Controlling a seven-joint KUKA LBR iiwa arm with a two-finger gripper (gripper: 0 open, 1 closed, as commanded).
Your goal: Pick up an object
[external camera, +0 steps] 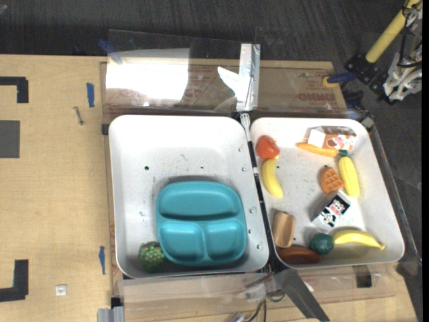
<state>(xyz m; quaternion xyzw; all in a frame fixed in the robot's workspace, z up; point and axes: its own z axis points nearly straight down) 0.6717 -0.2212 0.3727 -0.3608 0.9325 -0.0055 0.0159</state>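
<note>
Object to pick: your choice among toys in right bin [385, 200] — bananas [271, 178], [358, 239], carton [330, 139], brown cup [283, 228]. Left bin [127, 180]: teal tray [200, 221], green ball [152, 255]. Items loose, apart, so graspable. Gripper state: cannot tell.

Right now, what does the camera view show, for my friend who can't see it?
Two white bins sit side by side: the left bin holds a teal divided tray and a small green ball, and the right bin holds toy food, including bananas.
</note>
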